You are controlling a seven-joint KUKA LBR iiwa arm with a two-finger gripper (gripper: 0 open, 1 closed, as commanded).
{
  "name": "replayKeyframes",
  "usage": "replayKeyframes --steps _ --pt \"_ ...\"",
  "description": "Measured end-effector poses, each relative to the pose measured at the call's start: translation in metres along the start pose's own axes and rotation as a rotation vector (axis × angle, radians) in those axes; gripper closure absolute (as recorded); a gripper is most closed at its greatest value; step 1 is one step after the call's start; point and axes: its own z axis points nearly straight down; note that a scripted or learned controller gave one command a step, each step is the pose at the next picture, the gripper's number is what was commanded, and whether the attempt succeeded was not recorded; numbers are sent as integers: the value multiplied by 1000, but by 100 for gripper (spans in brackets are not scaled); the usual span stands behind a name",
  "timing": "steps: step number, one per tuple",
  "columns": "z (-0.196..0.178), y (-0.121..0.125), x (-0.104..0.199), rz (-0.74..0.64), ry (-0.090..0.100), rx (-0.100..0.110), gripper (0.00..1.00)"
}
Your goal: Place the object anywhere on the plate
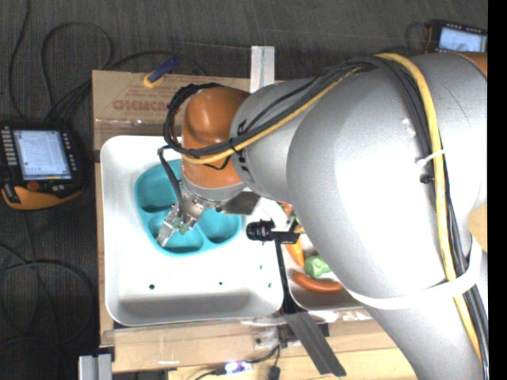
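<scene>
The gripper is hanging low over the blue plate in the left bin. I cannot tell if it is holding anything.

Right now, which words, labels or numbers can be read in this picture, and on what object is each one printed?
Cardboard sheet under the left white bin: one line of red print, too blurred to read with confidence.
Handheld pendant on the floor at the left: its screen is lit, text too small to read.
Screen at the top right: lit, nothing legible.
Teal plate and gripper: no text visible.
</scene>
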Motion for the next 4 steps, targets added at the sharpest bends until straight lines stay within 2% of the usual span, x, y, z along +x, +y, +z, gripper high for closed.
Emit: replayKeyframes --steps 1,2,3,4 --pt "-8 0 1 0 0 1 100" --pt "-74 50 -52 -315 -14 0 100" --pt "-91 30 -87 -442 -14 0 100" --pt "-17 47 -30 -382 -20 -12 100"
